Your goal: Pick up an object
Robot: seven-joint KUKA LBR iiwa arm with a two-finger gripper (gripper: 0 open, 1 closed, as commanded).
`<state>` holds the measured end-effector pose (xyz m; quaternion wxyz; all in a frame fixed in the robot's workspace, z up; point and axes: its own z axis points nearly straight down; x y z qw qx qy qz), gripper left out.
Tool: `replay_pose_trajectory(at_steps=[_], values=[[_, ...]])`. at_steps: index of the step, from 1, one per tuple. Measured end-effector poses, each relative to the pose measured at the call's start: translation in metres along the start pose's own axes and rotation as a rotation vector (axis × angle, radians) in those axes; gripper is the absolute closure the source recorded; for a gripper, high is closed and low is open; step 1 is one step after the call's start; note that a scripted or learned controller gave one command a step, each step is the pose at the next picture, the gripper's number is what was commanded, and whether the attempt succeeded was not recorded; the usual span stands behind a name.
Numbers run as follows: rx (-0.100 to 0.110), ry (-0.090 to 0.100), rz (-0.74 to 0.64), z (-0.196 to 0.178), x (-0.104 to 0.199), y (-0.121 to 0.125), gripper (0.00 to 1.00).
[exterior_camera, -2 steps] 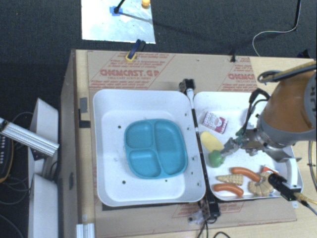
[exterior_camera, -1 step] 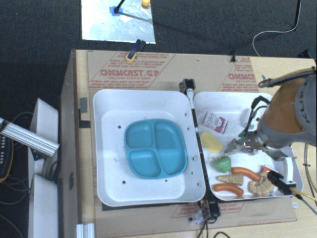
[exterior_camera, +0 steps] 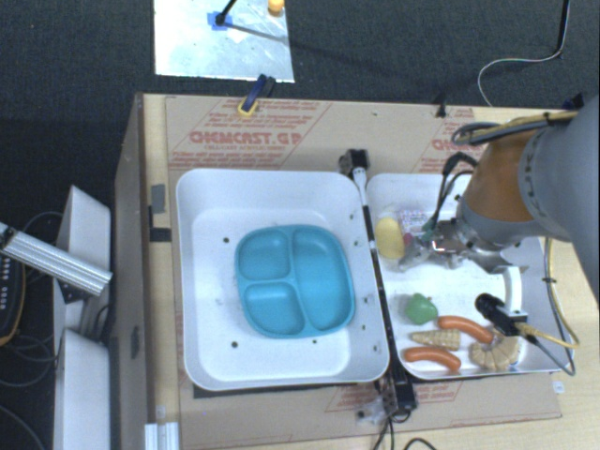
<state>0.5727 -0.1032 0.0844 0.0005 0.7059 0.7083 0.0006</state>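
Observation:
The right bin [exterior_camera: 534, 368] holds the loose objects. A yellow lemon-like item [exterior_camera: 387, 237] lies against its left wall. A small green pepper [exterior_camera: 421, 307] sits in the middle. Two orange sausages [exterior_camera: 464, 327] [exterior_camera: 431, 357] lie near the front, with a tan pastry piece [exterior_camera: 495, 352] beside them. A clear crinkled wrapper [exterior_camera: 412, 220] rests toward the back. My gripper [exterior_camera: 419, 249] is low in this bin, just right of the yellow item and above the pepper. Nothing is visibly held in it.
The left bin [exterior_camera: 216, 204] holds a blue divided plate [exterior_camera: 293, 280]. A black divider rail [exterior_camera: 370, 261] runs between the bins. The grey arm with its orange band [exterior_camera: 502, 190] crosses the right bin's back right part.

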Motion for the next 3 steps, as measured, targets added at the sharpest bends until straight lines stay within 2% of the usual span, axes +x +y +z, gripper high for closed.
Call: replay_pose_trajectory(at_steps=[2,3], values=[[-0.001,-0.001,-0.002,0.000,-0.018,0.073,0.00],[-0.003,-0.002,-0.006,-0.011,-0.019,0.074,1.00]])
